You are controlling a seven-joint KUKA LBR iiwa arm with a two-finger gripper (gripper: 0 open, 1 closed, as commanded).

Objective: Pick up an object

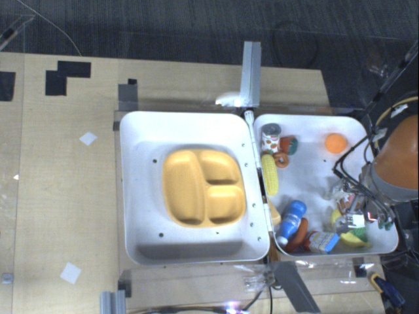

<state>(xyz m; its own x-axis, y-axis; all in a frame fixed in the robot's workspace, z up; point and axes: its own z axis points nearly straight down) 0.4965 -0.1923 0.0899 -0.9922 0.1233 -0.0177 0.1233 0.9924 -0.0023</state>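
The right bin [313, 183] holds several small objects. A corn cob [269, 174] lies along its left wall, below a small can [270, 136] and a red and green toy [286, 146]. An orange ball [336, 142] sits near the back. A blue bottle [292, 217] and a dark red piece [300, 236] lie at the front left. My gripper [349, 209] hangs low over the bin's front right corner, wrapped in cables, just above a yellow piece [354, 239] and a grey-blue packet [325, 242]. Nothing can be seen held in it.
The left bin [141, 175] holds a yellow divided plate [201, 187]. A grey metal post [251, 74] stands behind the wall between the bins. The arm's orange band [400, 152] looms over the right bin's right edge. Light wooden bench lies to the left.
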